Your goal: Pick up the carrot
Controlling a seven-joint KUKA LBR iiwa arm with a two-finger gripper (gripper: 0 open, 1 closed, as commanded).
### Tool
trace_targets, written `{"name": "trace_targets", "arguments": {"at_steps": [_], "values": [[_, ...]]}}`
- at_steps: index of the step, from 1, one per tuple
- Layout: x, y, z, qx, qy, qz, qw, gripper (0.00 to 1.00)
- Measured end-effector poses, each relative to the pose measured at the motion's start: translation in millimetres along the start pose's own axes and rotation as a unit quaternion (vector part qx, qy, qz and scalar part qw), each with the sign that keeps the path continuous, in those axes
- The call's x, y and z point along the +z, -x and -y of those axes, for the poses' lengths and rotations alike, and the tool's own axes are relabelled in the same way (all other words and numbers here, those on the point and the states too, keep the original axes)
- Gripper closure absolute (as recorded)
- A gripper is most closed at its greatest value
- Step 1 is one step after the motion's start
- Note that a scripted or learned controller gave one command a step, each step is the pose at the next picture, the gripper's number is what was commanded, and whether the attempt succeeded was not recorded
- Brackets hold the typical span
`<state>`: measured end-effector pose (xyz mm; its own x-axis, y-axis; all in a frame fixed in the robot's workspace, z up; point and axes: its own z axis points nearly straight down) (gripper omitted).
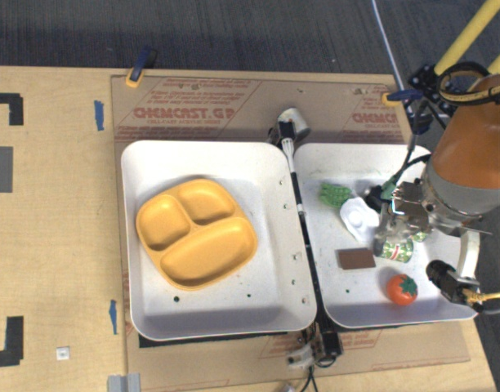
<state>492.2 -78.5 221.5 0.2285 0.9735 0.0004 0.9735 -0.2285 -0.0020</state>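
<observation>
- On the bench [54, 219], a pale wood surface, a printed cardboard sheet [234, 104] lies under two shallow white bins set side by side; dark carpet runs beyond the far edge.
- Left bin [144, 300] holds a yellow divided plate [197, 231].
- Right bin [332, 300] holds a green toy [335, 193], a white piece [360, 217], a brown block [355, 258] and an orange-red, green-topped toy [402, 289], possibly the carrot, near the front edge.
- Claw [397, 235] hangs over the right bin, above a green-and-white item; its grip cannot be made out.
</observation>
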Motion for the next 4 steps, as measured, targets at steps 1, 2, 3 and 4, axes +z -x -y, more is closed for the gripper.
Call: {"name": "trace_targets", "arguments": {"at_steps": [1,2,3,4], "values": [[37.3,-70.9,30.1,0.217,-0.002,0.0,0.9762,1.0],[-46.4,-63.4,27.8,0.218,0.001,0.0,0.976,1.0],[-34.8,-101.0,37.1,0.357,0.0,0.0,0.9343,1.0],[-34.8,-100.9,37.1,0.357,0.0,0.0,0.9342,0.0]]}}
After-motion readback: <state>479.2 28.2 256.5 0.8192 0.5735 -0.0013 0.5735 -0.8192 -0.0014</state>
